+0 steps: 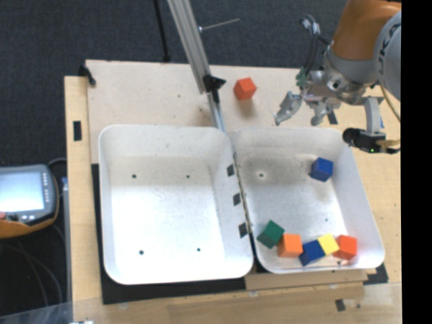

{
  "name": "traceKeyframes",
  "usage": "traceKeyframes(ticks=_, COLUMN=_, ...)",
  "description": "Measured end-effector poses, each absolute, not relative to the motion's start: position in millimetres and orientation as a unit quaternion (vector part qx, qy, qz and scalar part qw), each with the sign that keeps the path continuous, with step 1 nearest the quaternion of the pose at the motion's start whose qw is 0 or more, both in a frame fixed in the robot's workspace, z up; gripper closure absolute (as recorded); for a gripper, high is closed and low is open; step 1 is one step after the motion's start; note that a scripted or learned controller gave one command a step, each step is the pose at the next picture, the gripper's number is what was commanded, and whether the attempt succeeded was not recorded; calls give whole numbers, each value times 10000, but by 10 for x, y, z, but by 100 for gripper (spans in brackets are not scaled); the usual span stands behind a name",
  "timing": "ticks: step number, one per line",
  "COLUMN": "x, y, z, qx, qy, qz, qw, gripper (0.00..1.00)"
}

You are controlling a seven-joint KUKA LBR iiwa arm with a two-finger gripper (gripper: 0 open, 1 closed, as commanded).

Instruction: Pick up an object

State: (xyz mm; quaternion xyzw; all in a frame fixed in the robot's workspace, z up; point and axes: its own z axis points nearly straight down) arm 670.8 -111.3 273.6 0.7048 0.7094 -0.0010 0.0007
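My gripper hangs above the far rim of the right bin, fingers spread apart and nothing between them. A blue cube lies in the right bin just below and right of the gripper. Along that bin's near edge sit a green cube, an orange cube, a second blue cube, a yellow cube and a red-orange cube. Another orange cube rests on the bench behind the bins, left of the gripper.
The left bin adjoins the right one. A slanted metal rail rises from the bench between the bins at the back. A small monitor sits off the bench at the left.
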Motion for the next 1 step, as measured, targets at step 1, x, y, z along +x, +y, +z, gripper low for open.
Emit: traceKeyframes(ticks=1, x=6037, y=-988, z=2661, qx=7078, qy=7065, qz=-15, qw=-9, gripper=0)
